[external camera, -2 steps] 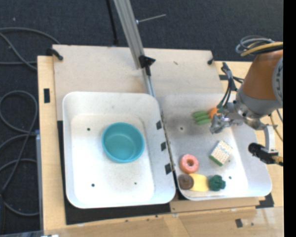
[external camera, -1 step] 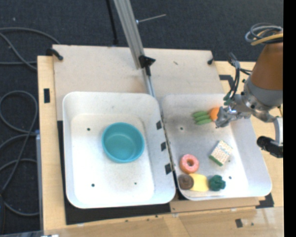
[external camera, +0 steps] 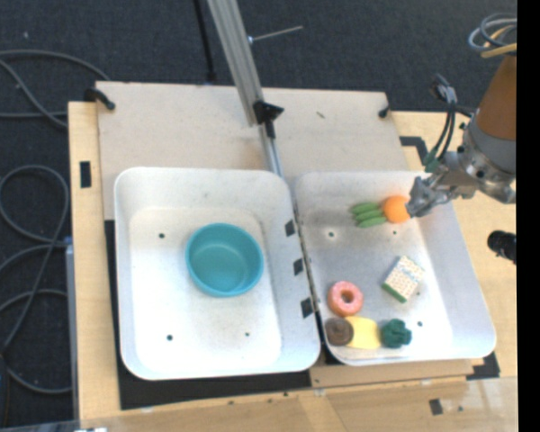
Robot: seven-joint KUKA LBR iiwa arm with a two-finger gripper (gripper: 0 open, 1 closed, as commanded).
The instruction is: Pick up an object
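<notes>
Camera view: gripper sits over the right bin at about 2 o'clock of the bin, tip just beside the orange end of the toy carrot; grip state: cannot tell. Carrot lies at the bin's 12 o'clock. Pink donut, brown piece, yellow block and dark green toy cluster at 6 o'clock; checkered cube sits near centre. Left bin holds a teal bowl.

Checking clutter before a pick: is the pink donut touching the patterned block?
Apart. The camera view shows bare white bin floor between the pink donut and the patterned block.
</notes>
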